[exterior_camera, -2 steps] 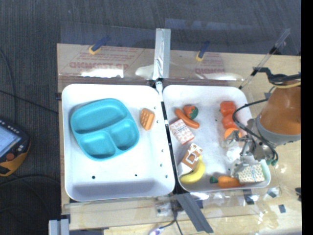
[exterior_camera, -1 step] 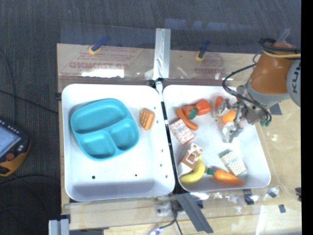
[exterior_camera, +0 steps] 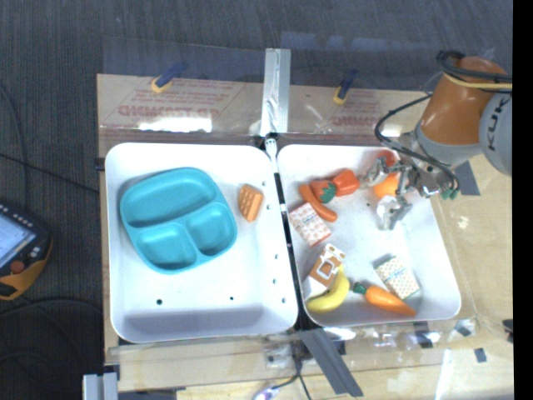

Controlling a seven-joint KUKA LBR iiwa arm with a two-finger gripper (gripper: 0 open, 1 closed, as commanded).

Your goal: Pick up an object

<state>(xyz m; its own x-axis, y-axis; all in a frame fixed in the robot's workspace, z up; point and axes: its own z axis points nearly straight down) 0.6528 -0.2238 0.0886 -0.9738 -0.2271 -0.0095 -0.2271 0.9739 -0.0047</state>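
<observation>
My gripper (exterior_camera: pixel 391 194) hangs over the upper right part of the right bin (exterior_camera: pixel 433 248), below the orange band of the arm (exterior_camera: pixel 454 111). A small orange toy (exterior_camera: pixel 385 185) lies right at the gripper, partly covered by it. I cannot tell whether it is touched. To the left are an orange pepper (exterior_camera: pixel 341 182) and a sausage in a bun (exterior_camera: pixel 319 202). Lower in the bin lie a pink carton (exterior_camera: pixel 306 223), a small brown-and-white box (exterior_camera: pixel 326 263), a banana (exterior_camera: pixel 330 294), a carrot (exterior_camera: pixel 385 297) and a pale speckled box (exterior_camera: pixel 397 276).
The left bin (exterior_camera: pixel 150 307) holds a blue divided tray (exterior_camera: pixel 176 217) and an orange bread-like piece (exterior_camera: pixel 250 201) near the wall between the bins (exterior_camera: pixel 283 223). A dark cable (exterior_camera: pixel 400 119) loops beside the arm. A handheld device (exterior_camera: pixel 17 252) lies off the bench at far left.
</observation>
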